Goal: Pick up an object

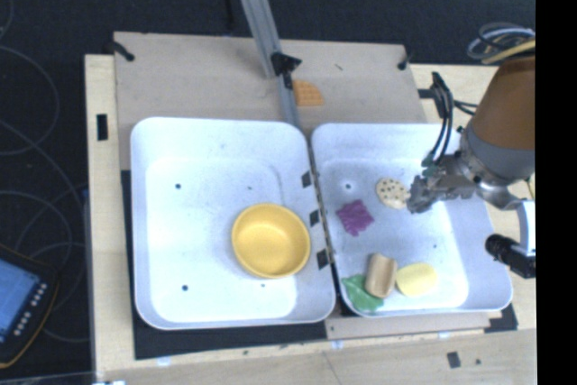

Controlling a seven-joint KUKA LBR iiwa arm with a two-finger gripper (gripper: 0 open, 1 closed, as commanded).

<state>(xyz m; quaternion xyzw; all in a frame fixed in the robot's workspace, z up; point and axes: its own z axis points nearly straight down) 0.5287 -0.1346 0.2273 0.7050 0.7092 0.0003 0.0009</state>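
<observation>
Nearest candidate: small round beige spotted disc (pixel 391 191), upper middle of the right white bin (pixel 469 284), just left of the gripper (pixel 420 198). Jaw state: cannot tell, too dark and blurred. Judgement: centre over the disc, descend square and close on its edges, since a flat piece likely slips. Count in the right bin: one disc, one purple block (pixel 354 216), one tan cylinder (pixel 380 274), one yellow lump (pixel 416 279), one green scrap (pixel 358 292). Left white bin (pixel 162 194): one yellow bowl (pixel 270 240).
</observation>
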